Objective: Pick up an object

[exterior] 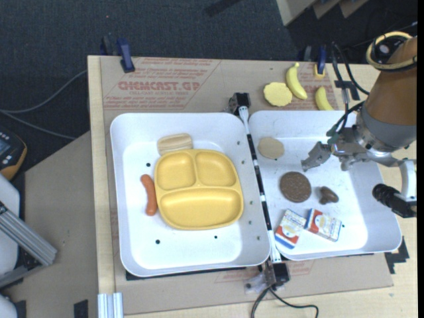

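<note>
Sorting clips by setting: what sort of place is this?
Likely a robotics lab bench: two white bins clamped to a board, toy food such as a banana, and loose cables on dark carpet.

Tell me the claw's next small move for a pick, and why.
Probably lower the claw toward the brown disc just below and left of it. The claw hangs above the right bin with nothing between its fingers, and the disc lies flat, apart from the small brown piece and cartons.

Bright, even overhead light is flooding the bench, washing the two white bins (132,244) almost featureless. Shadows are staying soft and short beneath the yellow divided plate (199,225). The dark carpet (53,32) is falling dim. Focus is holding mostly sharp, softening slightly at the corners.
</note>
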{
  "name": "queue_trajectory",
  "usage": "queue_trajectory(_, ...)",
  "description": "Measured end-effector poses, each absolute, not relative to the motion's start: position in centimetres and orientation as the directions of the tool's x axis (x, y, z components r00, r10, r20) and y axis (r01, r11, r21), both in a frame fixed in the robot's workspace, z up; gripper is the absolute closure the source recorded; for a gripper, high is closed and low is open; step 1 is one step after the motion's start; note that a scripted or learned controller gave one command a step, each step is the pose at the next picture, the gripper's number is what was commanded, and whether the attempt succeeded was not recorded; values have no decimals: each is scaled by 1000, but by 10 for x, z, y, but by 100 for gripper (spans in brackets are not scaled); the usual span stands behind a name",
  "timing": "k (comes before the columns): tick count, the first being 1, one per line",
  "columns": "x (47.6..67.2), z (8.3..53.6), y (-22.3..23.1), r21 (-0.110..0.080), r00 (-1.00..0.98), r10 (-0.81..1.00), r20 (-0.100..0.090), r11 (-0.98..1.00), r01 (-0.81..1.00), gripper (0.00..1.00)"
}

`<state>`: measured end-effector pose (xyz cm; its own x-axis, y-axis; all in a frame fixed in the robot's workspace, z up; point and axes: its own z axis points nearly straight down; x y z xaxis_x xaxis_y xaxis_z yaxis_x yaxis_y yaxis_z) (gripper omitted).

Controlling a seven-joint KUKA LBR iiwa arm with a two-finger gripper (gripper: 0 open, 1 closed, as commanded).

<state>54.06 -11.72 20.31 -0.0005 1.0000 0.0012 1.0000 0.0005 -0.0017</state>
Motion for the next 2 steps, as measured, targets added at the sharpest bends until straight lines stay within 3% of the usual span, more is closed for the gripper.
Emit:
queue_trajectory(1,537,91,-102,-12,-1,1000,4,1,1000,0)
queue_trajectory(2,540,108,-103,1,1,1000,0,-1,1000,100)
